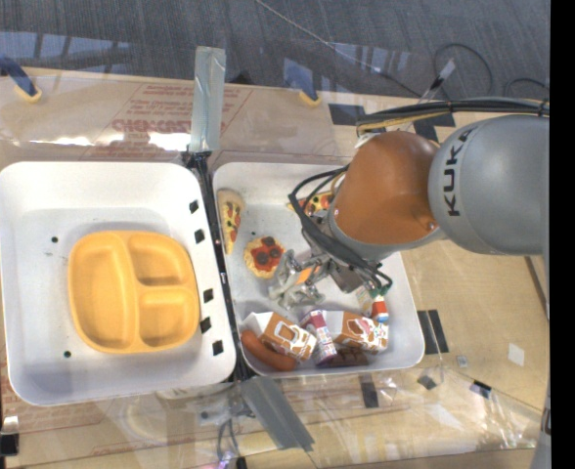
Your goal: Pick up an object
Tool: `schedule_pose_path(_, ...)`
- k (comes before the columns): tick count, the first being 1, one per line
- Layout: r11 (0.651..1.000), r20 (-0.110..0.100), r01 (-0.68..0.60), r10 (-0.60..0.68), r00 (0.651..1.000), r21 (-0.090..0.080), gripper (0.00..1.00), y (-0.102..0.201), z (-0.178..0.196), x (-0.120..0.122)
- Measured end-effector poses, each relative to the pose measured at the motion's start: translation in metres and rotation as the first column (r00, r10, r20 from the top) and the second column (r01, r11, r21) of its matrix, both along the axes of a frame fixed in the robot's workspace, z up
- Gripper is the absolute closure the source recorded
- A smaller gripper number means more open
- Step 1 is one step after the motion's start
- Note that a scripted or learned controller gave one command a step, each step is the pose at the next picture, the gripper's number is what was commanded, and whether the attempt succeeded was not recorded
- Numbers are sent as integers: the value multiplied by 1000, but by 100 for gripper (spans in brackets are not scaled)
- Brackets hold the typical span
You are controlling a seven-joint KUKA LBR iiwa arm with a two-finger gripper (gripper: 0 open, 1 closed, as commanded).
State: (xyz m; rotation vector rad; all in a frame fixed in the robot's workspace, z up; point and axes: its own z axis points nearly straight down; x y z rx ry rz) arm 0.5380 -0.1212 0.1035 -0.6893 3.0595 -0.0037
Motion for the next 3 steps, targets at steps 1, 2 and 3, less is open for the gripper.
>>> schedule_pose_path(1,996,10,94,-94,995,0,100,25,150,53)
schedule_pose_path(2,999,-13,48,-48,999,3,100,15,66,117)
schedule_pose_path(3,988,1,154,-154,988,1,100,-13,119,120)
